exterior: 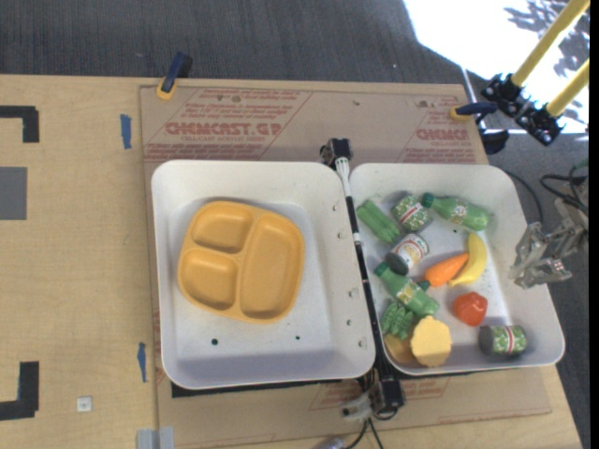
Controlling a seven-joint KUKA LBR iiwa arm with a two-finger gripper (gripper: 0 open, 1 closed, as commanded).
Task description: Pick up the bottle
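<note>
Two white bins on the surface; my jaws outside the right bin's right edge.

My jaws (pixel 541 255) sit just beyond the right rim of the right bin (pixel 536 321), over the surface (pixel 75 251), and I cannot tell whether they are apart or together. The green bottle (pixel 456 211) lies on its side near the far edge of the right bin, toward its far right corner, well apart from my jaws. Beside it lie a small can (pixel 410 210) and a green pepper-like piece (pixel 376 221); a banana (pixel 475 258), a carrot (pixel 445 269) and a red tomato (pixel 469 308) occupy the middle, a yellow block (pixel 430 341) sits at the near edge, and another can (pixel 503 340) lies in the near right corner. The left bin (pixel 178 344) carries a yellow divided tray (pixel 241 259) at its centre.
</note>
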